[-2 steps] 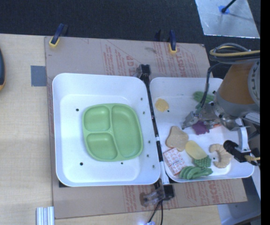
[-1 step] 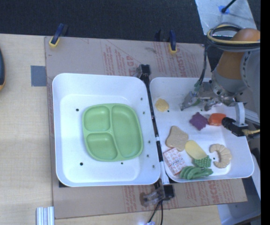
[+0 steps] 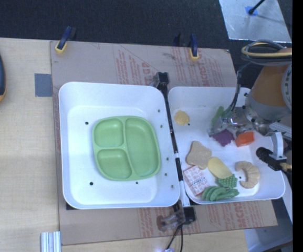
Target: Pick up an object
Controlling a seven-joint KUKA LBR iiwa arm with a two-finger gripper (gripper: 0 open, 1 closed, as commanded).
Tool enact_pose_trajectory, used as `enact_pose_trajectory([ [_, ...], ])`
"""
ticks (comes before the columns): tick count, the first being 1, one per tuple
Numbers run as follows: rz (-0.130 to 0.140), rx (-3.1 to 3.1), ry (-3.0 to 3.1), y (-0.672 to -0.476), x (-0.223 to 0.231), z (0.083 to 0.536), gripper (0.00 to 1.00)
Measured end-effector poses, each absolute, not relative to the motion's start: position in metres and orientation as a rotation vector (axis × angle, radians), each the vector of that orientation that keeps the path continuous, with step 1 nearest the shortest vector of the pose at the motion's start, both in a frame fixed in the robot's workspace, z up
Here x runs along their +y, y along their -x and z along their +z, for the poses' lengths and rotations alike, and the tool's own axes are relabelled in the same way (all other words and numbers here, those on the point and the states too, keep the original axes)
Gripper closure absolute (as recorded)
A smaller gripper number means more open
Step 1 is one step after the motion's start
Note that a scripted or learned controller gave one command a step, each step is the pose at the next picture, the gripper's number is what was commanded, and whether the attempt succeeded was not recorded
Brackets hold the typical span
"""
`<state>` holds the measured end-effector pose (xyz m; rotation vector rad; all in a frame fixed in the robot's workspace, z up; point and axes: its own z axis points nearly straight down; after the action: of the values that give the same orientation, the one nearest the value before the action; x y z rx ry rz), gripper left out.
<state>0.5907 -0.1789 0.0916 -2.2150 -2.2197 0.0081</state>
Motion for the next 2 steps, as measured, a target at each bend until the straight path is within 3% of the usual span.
enact_pose_trajectory([
  [1,0.004,-2.226,2.215,-0.5938,-0.1792,0.1037,1.0],
  [2,0.005,-2.226,2.214,-0.5936,-0.1792,0.1031,0.0],
])
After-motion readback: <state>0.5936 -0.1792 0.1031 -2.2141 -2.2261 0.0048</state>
